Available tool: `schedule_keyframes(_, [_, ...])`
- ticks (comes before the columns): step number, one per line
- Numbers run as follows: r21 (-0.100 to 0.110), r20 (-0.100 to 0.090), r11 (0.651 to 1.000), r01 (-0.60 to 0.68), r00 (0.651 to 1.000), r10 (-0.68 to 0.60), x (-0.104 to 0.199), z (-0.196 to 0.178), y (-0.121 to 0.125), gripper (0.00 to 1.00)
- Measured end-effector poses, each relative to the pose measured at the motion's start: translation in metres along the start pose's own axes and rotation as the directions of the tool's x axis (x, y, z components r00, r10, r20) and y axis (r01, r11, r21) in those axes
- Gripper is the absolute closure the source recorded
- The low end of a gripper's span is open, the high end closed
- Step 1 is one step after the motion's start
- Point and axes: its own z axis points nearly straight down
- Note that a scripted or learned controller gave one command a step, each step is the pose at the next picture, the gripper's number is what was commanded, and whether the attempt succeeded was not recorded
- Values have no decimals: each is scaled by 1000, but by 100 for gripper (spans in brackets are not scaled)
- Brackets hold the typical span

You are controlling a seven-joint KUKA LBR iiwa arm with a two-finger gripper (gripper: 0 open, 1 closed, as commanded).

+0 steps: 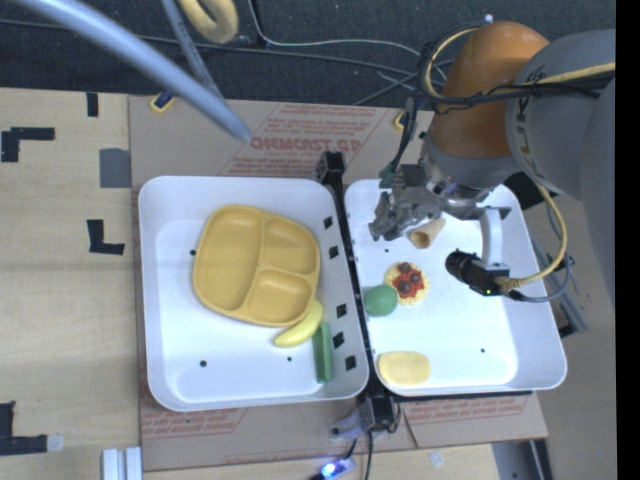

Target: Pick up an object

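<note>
Camera view: your gripper (400, 213) sits low in the right bin (530, 368), can't tell its opening or any hold. The tan cone (428, 232) lies just beside it on the arm's side, possibly touching. The tart (408, 281) and green ball (380, 300) sit further toward the near rim.

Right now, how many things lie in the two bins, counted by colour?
Yellow: 3, the divided plate, the banana, the pale oval piece
Green: 2, the stick, the round ball
Tan: 1, the cone piece
Red and yellow: 1, the tart
Total: 7
</note>
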Motion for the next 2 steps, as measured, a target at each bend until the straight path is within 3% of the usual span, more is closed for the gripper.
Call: schedule_keyframes(2, [0, 0, 1000, 1, 1000, -1, 95, 23, -23, 100])
